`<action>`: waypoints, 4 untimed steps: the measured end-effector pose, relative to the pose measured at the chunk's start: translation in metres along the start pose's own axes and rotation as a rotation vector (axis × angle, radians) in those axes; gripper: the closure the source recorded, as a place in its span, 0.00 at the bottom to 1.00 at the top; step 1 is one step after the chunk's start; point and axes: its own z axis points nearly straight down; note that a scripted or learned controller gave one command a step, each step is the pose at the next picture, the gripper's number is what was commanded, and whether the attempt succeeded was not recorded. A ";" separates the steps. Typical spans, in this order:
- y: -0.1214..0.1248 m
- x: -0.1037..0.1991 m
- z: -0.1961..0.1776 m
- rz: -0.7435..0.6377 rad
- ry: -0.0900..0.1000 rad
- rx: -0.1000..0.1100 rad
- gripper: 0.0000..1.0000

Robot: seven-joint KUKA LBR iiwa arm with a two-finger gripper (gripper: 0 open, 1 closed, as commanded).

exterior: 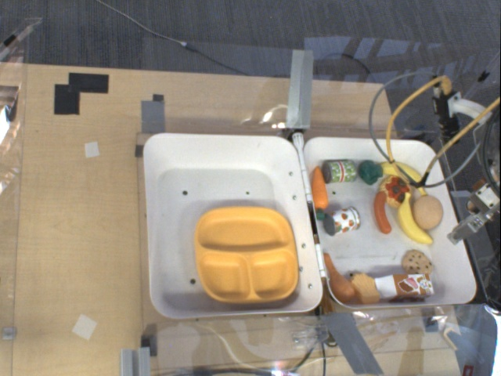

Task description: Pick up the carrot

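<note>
Since the carrot [319, 188] lies hard against the left wall of the right bin [462, 284], pointing roughly toward the far rim, a good pick here probably means descending straight down over its middle, with any closing done across its narrow width, not along it. The wall leaves little room on that side, and a small tin [342, 220] with a pale label sits just beside the carrot's near end, so the approach should favour the upper half of the carrot, where only the green-labelled can [339, 171] is near. A sausage-like piece [382, 212], a banana [412, 219], an egg [427, 211] and a cookie [417, 262] lie well to the right and should not interfere.

From the overhead camera, the arm sits at the far right edge, beyond the bin's right rim, with yellow cables looping above it. A grey metal part [468, 227] pokes in near the egg; whether the gripper is spread or closed cannot be told. It holds nothing visible. The yellow divided plate [246, 254] rests in the left bin [168, 171].
</note>
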 end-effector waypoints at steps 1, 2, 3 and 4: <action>-0.084 0.030 -0.107 -0.024 0.009 0.009 1.00; -0.056 -0.004 0.048 -0.024 -0.009 -0.004 1.00; -0.051 -0.002 -0.070 -0.282 0.008 0.006 1.00; -0.015 -0.033 -0.053 -0.653 0.006 0.003 1.00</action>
